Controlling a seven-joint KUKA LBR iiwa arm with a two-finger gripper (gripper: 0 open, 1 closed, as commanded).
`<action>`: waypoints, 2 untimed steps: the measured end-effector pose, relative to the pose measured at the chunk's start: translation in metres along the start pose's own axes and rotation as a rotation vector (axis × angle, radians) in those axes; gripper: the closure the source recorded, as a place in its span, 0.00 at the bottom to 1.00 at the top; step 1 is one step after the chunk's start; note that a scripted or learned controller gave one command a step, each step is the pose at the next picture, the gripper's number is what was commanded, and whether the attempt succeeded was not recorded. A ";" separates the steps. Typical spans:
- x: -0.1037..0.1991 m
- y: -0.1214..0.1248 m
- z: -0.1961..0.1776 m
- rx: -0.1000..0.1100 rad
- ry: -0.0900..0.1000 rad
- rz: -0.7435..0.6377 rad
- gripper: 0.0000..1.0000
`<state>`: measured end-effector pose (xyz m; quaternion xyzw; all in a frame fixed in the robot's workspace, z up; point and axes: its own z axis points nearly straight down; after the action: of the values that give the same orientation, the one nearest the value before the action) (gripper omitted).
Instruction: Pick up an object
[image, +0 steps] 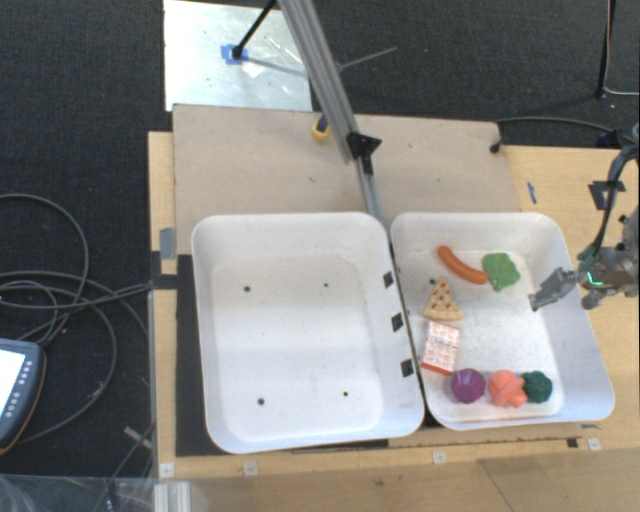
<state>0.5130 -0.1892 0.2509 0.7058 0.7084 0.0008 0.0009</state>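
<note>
Camera view gives us the bench (440, 150), then the right bin (575, 330), our landmark. Inside lie hot dog (462, 265), lettuce (501, 271), pizza slice (441, 299). Over its right rim hovers the end effector (552, 290); we cannot tell its opening.

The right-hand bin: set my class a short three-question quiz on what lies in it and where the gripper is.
1. True or false: the sausage lies in the right bin.
2. Which thing lies nearest the gripper? A) purple ball B) green leafy piece C) pizza slice
3. Fill in: the dark green piece lies beside the ______ piece along the bin's near wall.

Key
1. True.
2. B: the green leafy piece lies just left of the gripper in the camera view.
3. Orange.
</note>
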 end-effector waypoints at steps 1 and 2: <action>0.004 0.008 0.058 0.005 0.001 0.002 0.00; 0.004 0.016 0.103 0.004 0.001 0.002 0.00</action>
<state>0.5291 -0.1854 0.1477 0.7066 0.7076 -0.0004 -0.0010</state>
